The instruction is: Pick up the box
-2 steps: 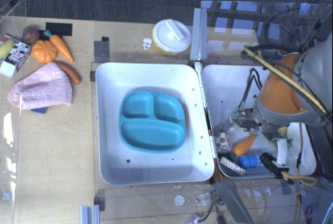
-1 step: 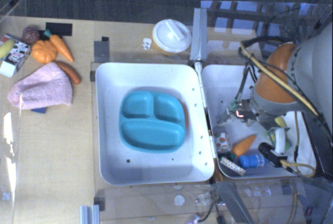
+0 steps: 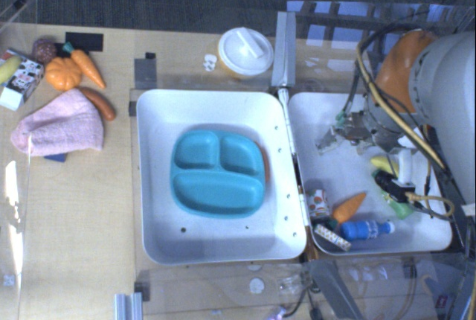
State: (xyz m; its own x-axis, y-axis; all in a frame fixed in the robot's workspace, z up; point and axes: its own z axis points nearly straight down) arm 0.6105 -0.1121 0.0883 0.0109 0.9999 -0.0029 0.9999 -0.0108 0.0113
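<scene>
Hovering over the right bin [image 3: 439, 237], the gripper [image 3: 338, 132] is seen near that bin's upper left, above bare floor; whether it is wide or narrow cannot be told, and nothing is seen held. The box [image 3: 318, 202], small and printed, lies at the bin's left wall, just beside a toy carrot [image 3: 349, 206] and near a blue bottle [image 3: 368, 229] and a dark striped bar [image 3: 332, 237]. A miss is judged likely if the descent is made at the present spot, since the box lies nearer the front edge. With the box crowded against the wall, a fingertip could strike the rim, or the carrot could be caught instead. A teal divided tray [image 3: 219, 172] rests in the left bin [image 3: 149, 162].
</scene>
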